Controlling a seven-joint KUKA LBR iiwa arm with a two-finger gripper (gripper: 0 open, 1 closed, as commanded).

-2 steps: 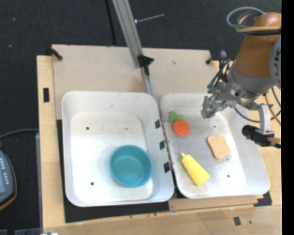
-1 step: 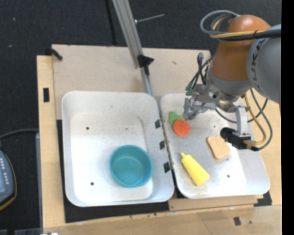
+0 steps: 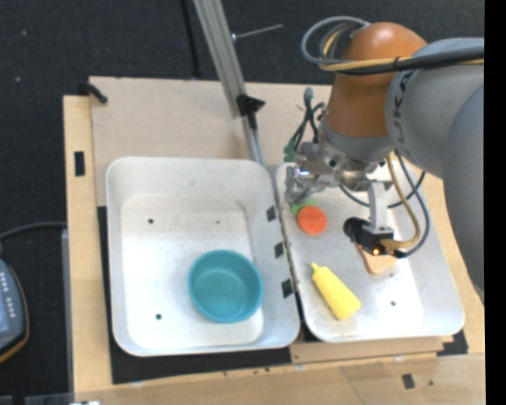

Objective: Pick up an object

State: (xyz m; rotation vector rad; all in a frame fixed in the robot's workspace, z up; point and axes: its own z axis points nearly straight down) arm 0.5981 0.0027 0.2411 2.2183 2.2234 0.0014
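The arm [image 3: 405,99] hangs over the right bin [image 3: 422,310], while the left bin [image 3: 135,192] holds a teal bowl [image 3: 226,286], well away from the fingers [image 3: 297,186]. Whether the fingers are released or clenched, I cannot tell. A yellow squeeze bottle [image 3: 335,291] lies below them, and an orange ball [image 3: 311,218] sits just beneath their tips.

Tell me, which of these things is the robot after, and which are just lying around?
In play, right bin, candidates to pick up:
orange ball
yellow bottle
tan piece
gripper, above the ball

Lying about:
blue bowl in the left bin
metal rail
handheld device at the left edge
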